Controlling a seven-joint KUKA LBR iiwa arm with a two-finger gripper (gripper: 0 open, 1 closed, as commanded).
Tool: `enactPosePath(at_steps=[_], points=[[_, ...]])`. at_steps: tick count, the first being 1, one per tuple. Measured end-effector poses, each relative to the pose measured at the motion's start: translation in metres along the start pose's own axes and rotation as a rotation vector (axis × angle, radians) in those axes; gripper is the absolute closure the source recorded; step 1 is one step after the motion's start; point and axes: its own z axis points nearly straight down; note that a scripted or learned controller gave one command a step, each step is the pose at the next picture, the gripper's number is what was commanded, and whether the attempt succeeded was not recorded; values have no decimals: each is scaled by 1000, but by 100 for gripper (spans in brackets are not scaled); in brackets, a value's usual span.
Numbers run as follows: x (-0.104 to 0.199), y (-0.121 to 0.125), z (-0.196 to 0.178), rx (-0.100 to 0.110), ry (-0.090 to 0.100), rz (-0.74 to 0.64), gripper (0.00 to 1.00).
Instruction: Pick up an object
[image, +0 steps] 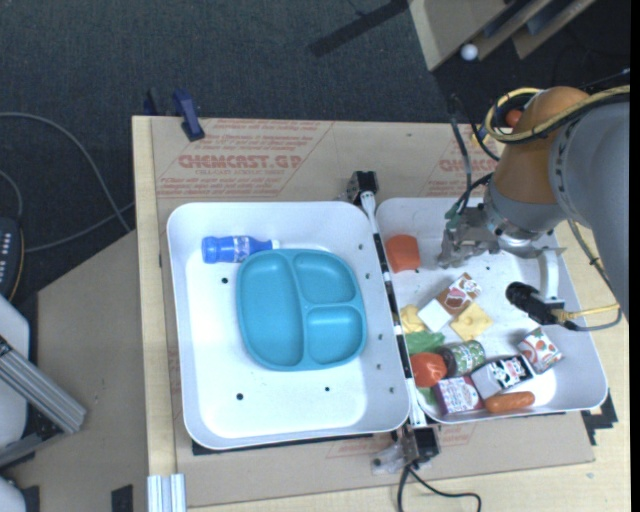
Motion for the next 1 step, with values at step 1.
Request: enactPosePath(at_steps=[1], points=[[0, 0, 0, 0, 0, 0, 0]])
